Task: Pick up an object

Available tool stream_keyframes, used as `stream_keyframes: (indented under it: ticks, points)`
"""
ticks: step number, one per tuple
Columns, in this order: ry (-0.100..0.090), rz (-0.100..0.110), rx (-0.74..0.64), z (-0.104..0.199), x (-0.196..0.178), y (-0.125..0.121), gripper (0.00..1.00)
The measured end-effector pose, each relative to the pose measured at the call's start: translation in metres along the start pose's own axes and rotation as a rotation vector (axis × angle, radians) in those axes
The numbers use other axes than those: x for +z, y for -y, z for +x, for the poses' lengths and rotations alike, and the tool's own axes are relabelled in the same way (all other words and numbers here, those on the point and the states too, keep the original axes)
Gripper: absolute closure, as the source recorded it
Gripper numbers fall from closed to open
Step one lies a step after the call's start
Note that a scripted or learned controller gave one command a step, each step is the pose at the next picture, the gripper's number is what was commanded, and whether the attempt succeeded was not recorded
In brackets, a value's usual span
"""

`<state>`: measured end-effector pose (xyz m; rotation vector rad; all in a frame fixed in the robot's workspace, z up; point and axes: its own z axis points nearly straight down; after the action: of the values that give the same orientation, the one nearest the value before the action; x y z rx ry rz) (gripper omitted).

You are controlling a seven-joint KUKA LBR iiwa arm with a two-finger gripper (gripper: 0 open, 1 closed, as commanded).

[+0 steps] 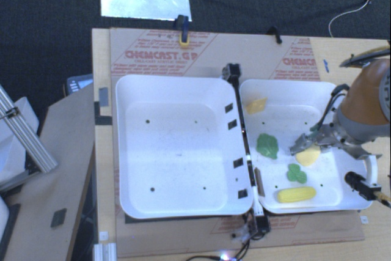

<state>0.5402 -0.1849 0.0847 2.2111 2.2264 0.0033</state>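
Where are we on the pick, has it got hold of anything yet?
Done: the arm has reached into the right bin, and the gripper sits low against the pale yellow piece. In hand: nothing I can confirm; that piece looks to be resting on the bin floor. Left: a clear grasp and lift. The green piece and yellow corn lie untouched.

white bins (177,91), green leafy pieces (267,145), yellow corn cob (296,194), pale yellow lump (307,156), orange-banded grey arm (366,101)

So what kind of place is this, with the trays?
Probably a robotics lab bench: a robot arm reaches over two white bins, one holding small toy-like objects such as a yellow piece.
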Motion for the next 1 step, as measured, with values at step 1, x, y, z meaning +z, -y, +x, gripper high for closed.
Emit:
stream_keyframes:
  ticks: [1]
  points:
    - [0.000,0.000,0.003,-0.0013,-0.0106,0.0011,1.00]
